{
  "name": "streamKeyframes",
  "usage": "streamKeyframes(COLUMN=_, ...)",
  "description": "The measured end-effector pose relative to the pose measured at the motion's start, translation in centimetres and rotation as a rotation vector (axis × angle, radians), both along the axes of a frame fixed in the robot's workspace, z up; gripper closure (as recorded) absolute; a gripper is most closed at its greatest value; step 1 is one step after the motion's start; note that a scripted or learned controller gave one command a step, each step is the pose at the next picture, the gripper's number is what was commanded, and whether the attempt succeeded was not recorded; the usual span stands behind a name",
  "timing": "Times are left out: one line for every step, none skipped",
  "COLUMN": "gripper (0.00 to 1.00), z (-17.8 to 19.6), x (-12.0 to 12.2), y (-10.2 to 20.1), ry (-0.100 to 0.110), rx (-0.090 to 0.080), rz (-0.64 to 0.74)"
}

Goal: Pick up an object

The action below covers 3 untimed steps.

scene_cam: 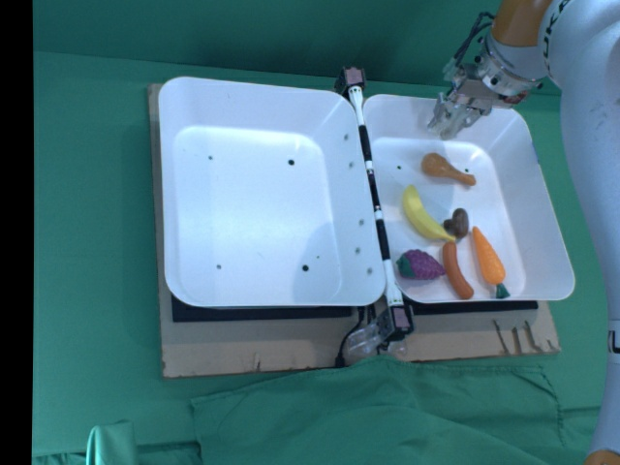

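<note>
The right bin (528, 197) holds several toy foods: a brown chicken drumstick (446, 169), a yellow banana (420, 215), a small dark brown piece (458, 222), a purple grape bunch (419, 264), a reddish sausage (456, 270) and an orange carrot (487, 258). My gripper (448, 124) hangs over the back edge of the right bin, up and slightly left of the drumstick, apart from it. Nothing shows between its fingers.
The left bin (194, 114) lies beside the right one, parted by a black-and-white bar (372, 190). Both bins rest on a cardboard sheet (242, 352) over green cloth. My arm (581, 114) comes down along the right side.
</note>
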<state>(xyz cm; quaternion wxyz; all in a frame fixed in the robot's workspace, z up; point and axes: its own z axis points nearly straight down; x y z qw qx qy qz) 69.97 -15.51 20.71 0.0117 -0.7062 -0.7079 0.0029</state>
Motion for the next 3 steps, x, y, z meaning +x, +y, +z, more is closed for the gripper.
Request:
streamKeyframes(gripper=1.0, z=1.2, x=0.1, y=-0.1, ry=-0.003, rx=-0.003, rz=-0.003)
streamKeyframes(gripper=1.0, z=2.3, x=0.3, y=-0.2, ry=-0.006, rx=-0.005, rz=-0.005)
streamKeyframes(gripper=1.0, z=3.4, x=0.4, y=-0.3, ry=-0.009, rx=-0.007, rz=-0.007)
